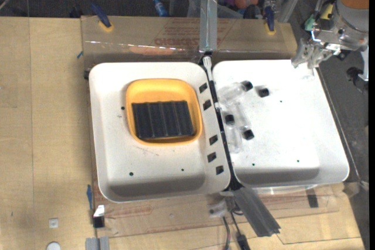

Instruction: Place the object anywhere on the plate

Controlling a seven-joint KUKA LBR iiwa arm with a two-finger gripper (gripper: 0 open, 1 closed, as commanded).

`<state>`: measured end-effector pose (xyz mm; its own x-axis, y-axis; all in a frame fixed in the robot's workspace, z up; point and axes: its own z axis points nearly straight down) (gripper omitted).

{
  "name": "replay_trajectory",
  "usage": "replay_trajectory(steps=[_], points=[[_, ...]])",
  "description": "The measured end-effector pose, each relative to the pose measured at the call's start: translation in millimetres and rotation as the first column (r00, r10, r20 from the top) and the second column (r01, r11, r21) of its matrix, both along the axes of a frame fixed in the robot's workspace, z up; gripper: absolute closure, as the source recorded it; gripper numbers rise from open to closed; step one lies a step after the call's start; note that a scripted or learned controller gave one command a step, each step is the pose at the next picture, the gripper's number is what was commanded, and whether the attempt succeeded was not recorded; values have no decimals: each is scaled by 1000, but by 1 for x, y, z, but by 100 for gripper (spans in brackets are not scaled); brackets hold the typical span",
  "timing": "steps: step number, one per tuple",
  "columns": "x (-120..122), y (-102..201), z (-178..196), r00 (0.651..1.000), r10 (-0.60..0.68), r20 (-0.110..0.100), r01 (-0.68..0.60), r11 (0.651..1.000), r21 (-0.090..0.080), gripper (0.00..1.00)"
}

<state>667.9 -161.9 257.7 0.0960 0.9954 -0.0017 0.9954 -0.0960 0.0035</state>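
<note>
You have two white bins side by side on the bench: the left bin and the right bin, meeting at a middle divider that carries a row of small black clips.

In the left bin sits one orange plate, squarish with rounded corners. One dark ribbed rectangular block lies flat on the plate, covering most of its lower middle, so the task's thing is already resting on the plate.

In the right bin you will see one clear plastic piece, hard to make out against the white floor, with four small black parts on or near it. It lies in the left half of that bin, close to the divider.

The gripper hangs at the far right corner of the right bin, over its rim, well apart from the plate and the block. Nothing sits between its fingers; whether they are spread or closed, you cannot tell at this size.

Faint reddish lettering runs along the clear sheet behind the bins, too blurred to read.
</note>
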Motion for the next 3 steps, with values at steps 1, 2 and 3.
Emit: replay_trajectory(steps=[1,2,3], points=[[0,-9,35,1000,2,-1,-2,1000,0,100],[-1,-36,56,999,39,0,-39,999,-1,100],[0,-56,81,995,98,1,-98,995,-1,100]])
